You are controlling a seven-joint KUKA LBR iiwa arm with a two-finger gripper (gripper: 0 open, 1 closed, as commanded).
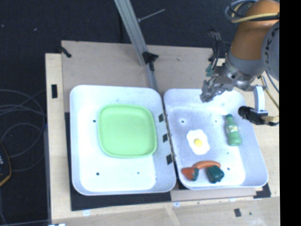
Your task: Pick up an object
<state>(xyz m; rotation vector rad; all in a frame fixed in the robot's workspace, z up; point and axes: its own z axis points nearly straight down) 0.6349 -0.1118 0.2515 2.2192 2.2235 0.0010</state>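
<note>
Overhead slanted view of the bench. The two-finger gripper (207,97) on the grey arm with the orange band (249,36) hangs over the far edge of the right-hand shallow white bin (249,171); whether it is released or clenched cannot be told at this resolution, and nothing is seen in its grasp. The candidate objects all lie in the right bin, apart from the gripper: a green plastic bottle (232,130) near the right wall, a white-and-yellow toy fried egg (198,141) at the centre, and, along the near edge, an orange-red toy sausage (206,165), a small red-orange piece (190,173) and a dark teal block (215,174), the last three close together. The left-hand white bin (84,173) holds a square pale-green plastic plate (127,130).

Judged risks: the gripper stands near the bin's far wall, so a straight descent here would likely close on bare floor or strike the rim. The egg is flat and may slip beneath the tips. The bottle, lying on its side, may roll away if caught off-centre. Among the crowded near-edge objects, a descent may nudge a neighbour or pinch two at once.
</note>
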